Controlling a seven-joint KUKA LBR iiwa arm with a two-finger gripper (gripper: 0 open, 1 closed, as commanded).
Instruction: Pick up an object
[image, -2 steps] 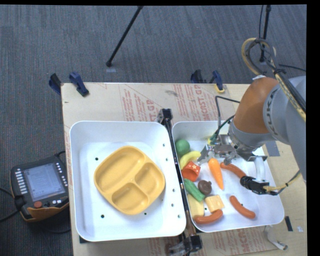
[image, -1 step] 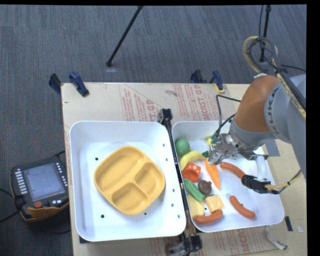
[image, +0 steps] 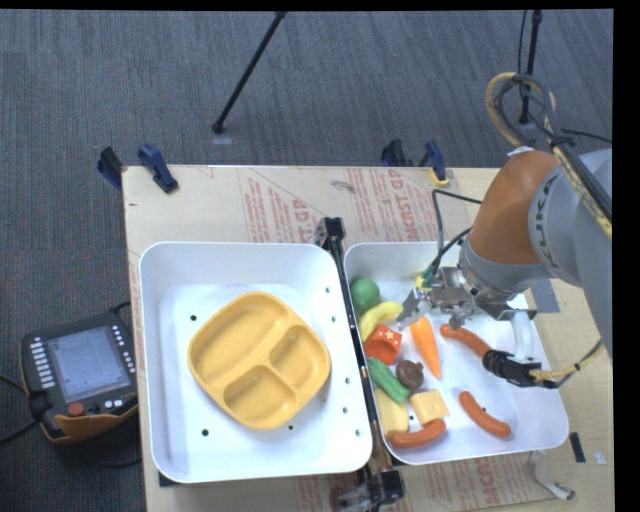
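Observation:
The right bin (image: 545, 425) holds several toy foods. An orange carrot (image: 428, 348) lies near its middle, thick end pointing to the far side. My gripper (image: 435, 314) hangs over that thick end, open, with one finger on either side of it. A red pepper (image: 383, 345), a yellow banana (image: 377, 318) and a green ball (image: 365, 293) lie just left of the gripper. A brown mushroom (image: 409, 373), a green cucumber (image: 388, 382) and a cheese wedge (image: 430, 407) sit nearer the front. Three orange sausages (image: 466, 343) (image: 486, 416) (image: 418, 435) lie around them.
The left bin (image: 165, 270) holds a yellow divided plate (image: 260, 358). A black divider (image: 350, 330) runs between the two bins. A teach pendant (image: 80, 375) sits off the bench at the left. Clamps (image: 158, 168) grip the bench's far edge.

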